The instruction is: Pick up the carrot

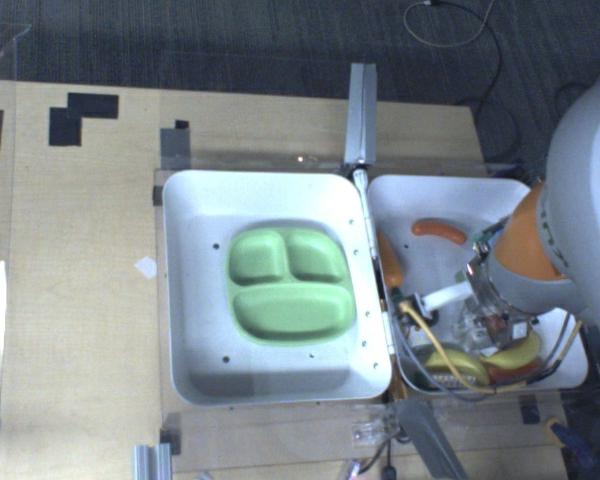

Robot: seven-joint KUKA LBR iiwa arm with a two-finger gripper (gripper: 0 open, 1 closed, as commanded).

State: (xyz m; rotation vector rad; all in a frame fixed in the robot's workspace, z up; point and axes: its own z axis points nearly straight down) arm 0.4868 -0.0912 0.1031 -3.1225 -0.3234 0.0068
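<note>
Along the right bin's point(500, 193) left wall lay the carrot point(387, 258). The gripper point(458, 308) hung near the bin's front edge, apart from it. Finger state: cannot tell.

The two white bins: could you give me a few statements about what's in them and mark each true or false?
1. A green divided plate lies in the left bin. True.
2. The carrot lies on the green plate. False: it lies in the right bin, along the wall next to the left bin.
3. A yellow banana lies near the front of the right bin. True.
4. The arm reaches into the left bin. False: it comes in from the right, over the right bin.
5. An orange-red sausage-shaped item lies toward the back of the right bin. True.
6. The carrot is lifted clear of the bin. False: it lies low against the bin wall, apart from the gripper.
</note>
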